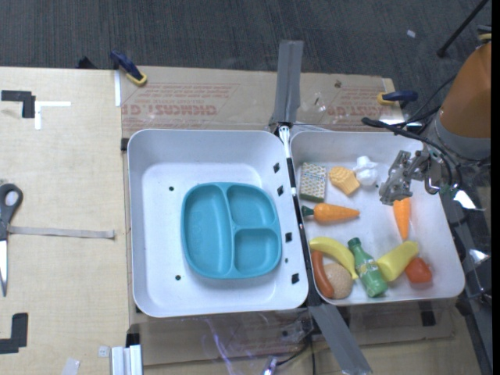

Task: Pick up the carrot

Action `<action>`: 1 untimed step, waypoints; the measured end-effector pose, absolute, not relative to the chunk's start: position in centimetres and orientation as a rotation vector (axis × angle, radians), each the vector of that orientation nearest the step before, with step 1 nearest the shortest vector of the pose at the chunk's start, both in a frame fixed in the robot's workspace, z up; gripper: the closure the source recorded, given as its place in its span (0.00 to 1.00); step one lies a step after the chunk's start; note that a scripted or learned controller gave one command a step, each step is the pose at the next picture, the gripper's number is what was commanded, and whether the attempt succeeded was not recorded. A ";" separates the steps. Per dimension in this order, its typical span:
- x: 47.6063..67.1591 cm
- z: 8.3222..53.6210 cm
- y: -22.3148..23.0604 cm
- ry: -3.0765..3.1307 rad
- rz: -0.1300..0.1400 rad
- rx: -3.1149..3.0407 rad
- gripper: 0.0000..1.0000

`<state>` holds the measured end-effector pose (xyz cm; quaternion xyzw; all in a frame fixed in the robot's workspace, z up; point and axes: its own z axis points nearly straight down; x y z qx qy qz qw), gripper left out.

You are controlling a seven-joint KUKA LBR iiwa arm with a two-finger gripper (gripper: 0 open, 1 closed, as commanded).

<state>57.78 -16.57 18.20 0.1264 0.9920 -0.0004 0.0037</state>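
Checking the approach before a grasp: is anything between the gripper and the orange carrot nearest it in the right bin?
Nothing visible does. The gripper sits right at the upper end of the orange tapered carrot; the yellow plastic toy lies beyond its tip, out of the way.

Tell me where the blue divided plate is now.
In the camera view, the blue divided plate lies in the middle of the left bin.

A blue divided plate (232, 230) sits in the left bin (148, 162). In the right bin (445, 283) lie a banana (332, 251), a green bottle (367, 268), a tomato (419, 270), a cracker (313, 181) and a cheese wedge (344, 180). Scissors (6, 217) rest on the tabletop (62, 287).
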 end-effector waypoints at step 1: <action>53.5 17.0 -13.1 3.020 -0.001 0.859 1.00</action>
